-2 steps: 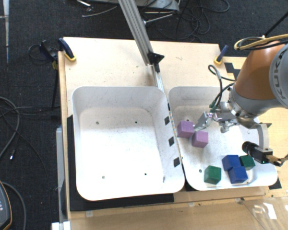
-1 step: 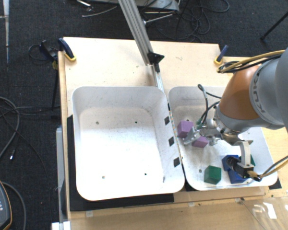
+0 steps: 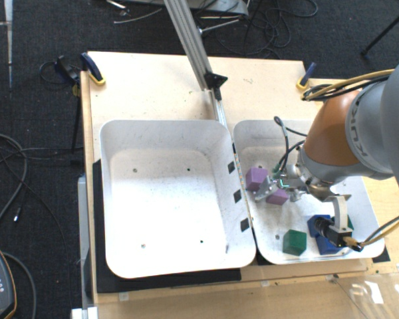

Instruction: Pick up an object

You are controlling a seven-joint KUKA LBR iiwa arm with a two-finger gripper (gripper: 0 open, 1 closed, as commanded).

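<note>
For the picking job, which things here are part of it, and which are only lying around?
Part of the job:
- hand, down in the right bin
- purple blocks, right by the hand
- green block
- blue object

Only lying around:
- left bin
- yellow clamps at the bench corners
- metal rail
- cables on the floor

1. My wrist band [image 3: 332, 135] looks like glossy orange plastic.
2. Both white bins [image 3: 113, 138] look like matt, speckled plastic.
3. The bench [image 3: 153, 85] is pale, scuffed wood.
4. The purple blocks [image 3: 257, 177] look matt, smooth.
</note>
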